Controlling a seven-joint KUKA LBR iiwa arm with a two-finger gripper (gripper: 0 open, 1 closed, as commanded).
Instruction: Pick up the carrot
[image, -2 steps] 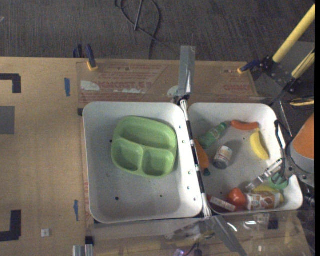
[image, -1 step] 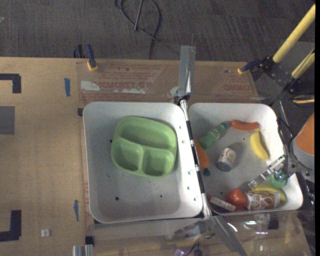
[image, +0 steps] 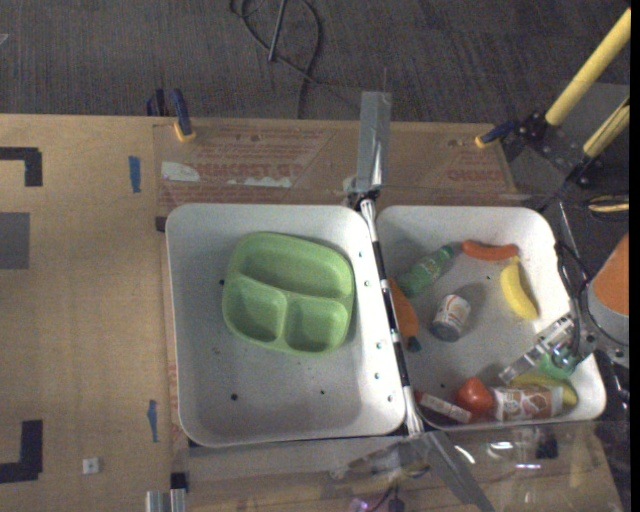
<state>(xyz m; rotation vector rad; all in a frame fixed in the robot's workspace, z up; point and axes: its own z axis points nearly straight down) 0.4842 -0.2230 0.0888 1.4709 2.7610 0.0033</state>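
The carrot (image: 404, 315) lies along the right bin's (image: 440, 222) left wall at about 9 o'clock, well apart from the gripper (image: 553, 345) at 4 o'clock, whose fingers seem slightly open and empty, so it should approach from above, aligned across the carrot.

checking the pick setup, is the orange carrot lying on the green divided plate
No, the orange carrot lies in the right white bin against the divider, while the green divided plate sits in the left one.

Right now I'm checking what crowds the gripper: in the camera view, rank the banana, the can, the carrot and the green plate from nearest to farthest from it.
From the gripper, at the right bin's right side:
1. Banana, just up-left of it.
2. Can, mid-bin.
3. Carrot, against the bin's left wall.
4. Green plate, in the left bin.
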